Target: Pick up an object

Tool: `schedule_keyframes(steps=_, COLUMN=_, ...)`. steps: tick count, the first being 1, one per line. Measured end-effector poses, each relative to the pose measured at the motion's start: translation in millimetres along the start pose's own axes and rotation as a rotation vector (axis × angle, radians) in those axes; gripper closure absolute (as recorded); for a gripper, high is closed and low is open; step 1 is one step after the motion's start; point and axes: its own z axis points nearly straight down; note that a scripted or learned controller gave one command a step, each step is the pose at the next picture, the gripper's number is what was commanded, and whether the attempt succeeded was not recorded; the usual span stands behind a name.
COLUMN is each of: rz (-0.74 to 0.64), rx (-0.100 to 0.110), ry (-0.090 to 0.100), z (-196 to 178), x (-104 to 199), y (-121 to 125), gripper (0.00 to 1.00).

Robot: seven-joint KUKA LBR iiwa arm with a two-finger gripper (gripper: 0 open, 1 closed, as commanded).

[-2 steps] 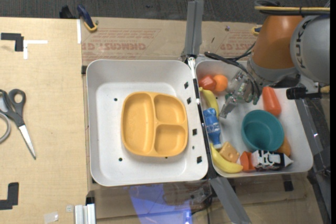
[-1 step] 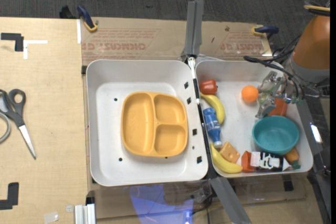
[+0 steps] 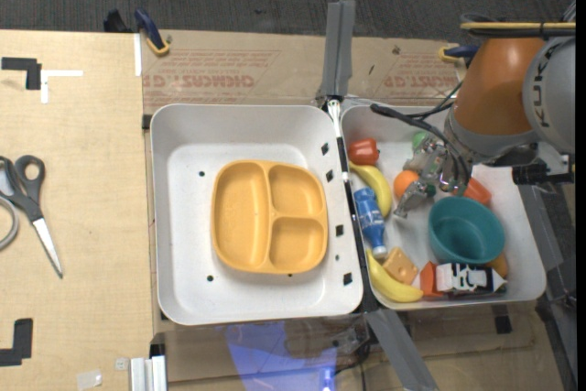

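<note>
Pale wooden surface (image 3: 73, 224) under two white bins, dark carpet beyond, scissors (image 3: 32, 206) far off to the tool's left. Tool (image 3: 428, 183) low in the right bin (image 3: 522, 284), among crowded items; whether wide or narrow, cannot tell, metal parts blurred together.

No single target named; candidates all close by: orange ball (image 3: 405, 183) touching or just beside the tool, teal cup (image 3: 467, 229) just below-right of it, banana (image 3: 371, 181) and blue bottle (image 3: 369, 217) to its left, red pepper (image 3: 363, 150) up-left. Yellow divided plate (image 3: 270, 217) alone in the left bin (image 3: 174, 224), well apart.

Likely troubles: round ball rolling out of a pinch; neighbours packed tight enough to be nudged or caught two at once; cup rim blocking a descent.

Readable writing: mirrored "CHEMICAL GP"-like print on the cardboard (image 3: 229, 78), uncertain; "KU" on the arm (image 3: 540, 101).
</note>
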Motion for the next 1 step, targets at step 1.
schedule_keyframes(steps=1, rz=0.235, rx=0.001, ry=-0.003, z=0.3, x=-35.3, y=42.6, gripper=0.00)
